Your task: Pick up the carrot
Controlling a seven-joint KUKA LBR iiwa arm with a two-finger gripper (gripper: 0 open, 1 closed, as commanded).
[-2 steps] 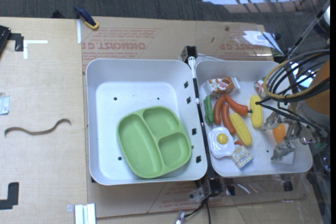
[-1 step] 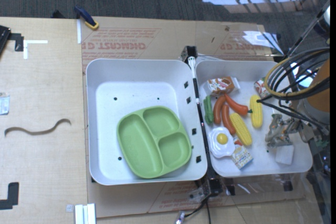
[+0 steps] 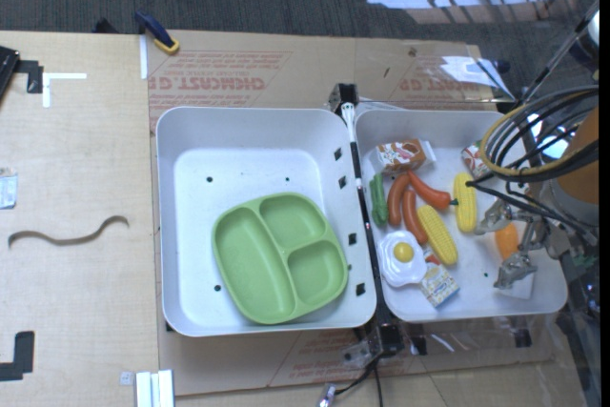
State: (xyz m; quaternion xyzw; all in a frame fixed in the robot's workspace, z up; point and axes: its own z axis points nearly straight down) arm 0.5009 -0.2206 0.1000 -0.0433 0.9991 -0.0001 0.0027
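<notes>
Over on the left your counter [image 3: 76, 300] had a thin brown wavy cord [image 3: 69, 235] lying on it, well apart from the bins. The left bin [image 3: 181, 157] held a green divided plate [image 3: 279, 256] sitting toward its front. The right bin [image 3: 534, 300] was the busy one: a green bean pod [image 3: 378, 197] near the dividing wall, a packaged snack [image 3: 400, 153] toward the back, two red sausages [image 3: 419, 191] beside the pod, a fried egg [image 3: 402, 258] in front of them, a corn cob [image 3: 437, 234] lying at a slant just right of the egg, a small wrapped block [image 3: 439, 285] in front of the cob, and a second yellow corn cob [image 3: 465, 202] standing more upright further right. Your tool [image 3: 511, 251] sat low at the right end of that bin, and the carrot [image 3: 508, 237] showed as an orange bit right between its metal fingers [image 3: 491, 220], so it looked closed on the carrot, with cables [image 3: 524, 133] looped above it
</notes>
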